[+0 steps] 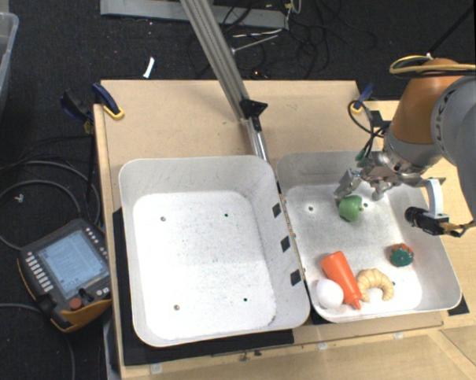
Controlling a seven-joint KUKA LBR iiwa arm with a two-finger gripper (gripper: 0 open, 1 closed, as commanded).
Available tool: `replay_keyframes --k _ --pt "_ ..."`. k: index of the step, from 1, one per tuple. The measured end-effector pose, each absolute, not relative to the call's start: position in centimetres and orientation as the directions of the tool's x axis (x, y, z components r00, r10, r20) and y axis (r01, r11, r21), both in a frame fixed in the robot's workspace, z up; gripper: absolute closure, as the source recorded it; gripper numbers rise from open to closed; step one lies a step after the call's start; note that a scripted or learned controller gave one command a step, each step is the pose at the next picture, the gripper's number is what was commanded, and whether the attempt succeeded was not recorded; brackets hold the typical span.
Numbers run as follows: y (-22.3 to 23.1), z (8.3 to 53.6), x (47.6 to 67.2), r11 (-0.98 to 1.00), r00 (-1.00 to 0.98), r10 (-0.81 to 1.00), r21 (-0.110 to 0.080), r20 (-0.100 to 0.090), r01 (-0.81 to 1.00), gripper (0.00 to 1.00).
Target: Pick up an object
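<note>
**Pincer down at the green object, lift not yet made**

I have the pincer [354, 190] low in the right bin [431, 295], its tips right at the top of the small green object [350, 209], which rests on the bin floor near the far left corner. From this slant I cannot tell whether the pincer is spread or clamped (the wrist hides too much), so I won't claim a hold.

Further out, toward the near edge of the same bin, lie an orange carrot-like piece [342, 277], a white ball [330, 294] touching it, a tan curled piece [376, 282] just beside, and a small red and green item [401, 254] apart to the right. The left bin [136, 190] sits alongside on the worktop [180, 117].

I judge the approach done; grasping and raising remain.
</note>
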State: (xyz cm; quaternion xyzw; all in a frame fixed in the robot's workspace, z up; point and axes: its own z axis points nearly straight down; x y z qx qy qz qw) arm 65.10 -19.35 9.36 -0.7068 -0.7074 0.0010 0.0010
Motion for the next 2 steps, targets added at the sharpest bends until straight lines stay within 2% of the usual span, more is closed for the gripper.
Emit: replay_keyframes --k 1,2 --pt "-19.3 10.6 65.2 0.001 -0.001 1.000 0.003 -0.001 1.000 1.00" --pt "-19.8 15.1 65.3 -0.001 0.001 1.000 0.006 -0.002 1.000 1.00"
